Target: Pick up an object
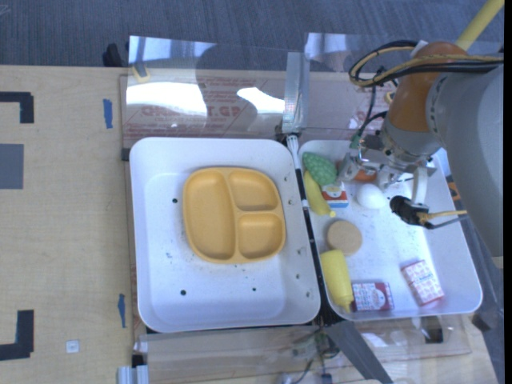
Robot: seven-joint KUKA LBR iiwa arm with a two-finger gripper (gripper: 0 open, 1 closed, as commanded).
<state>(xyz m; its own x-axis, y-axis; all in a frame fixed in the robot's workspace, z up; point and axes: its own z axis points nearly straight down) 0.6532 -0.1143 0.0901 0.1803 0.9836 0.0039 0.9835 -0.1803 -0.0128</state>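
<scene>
The hand [370,171] hangs just above the white egg [370,196]; its grip I cannot tell. It should probably descend straight, centred over the egg.

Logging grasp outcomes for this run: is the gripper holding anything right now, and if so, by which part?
It cannot be told. The gripper is low in the right bin, beside the white egg, and no object shows between its fingers.

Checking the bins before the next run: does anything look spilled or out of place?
Nothing is clearly spilled. Dark specks dot the left bin around the yellow plate; the toy food lies scattered in the right bin.
</scene>
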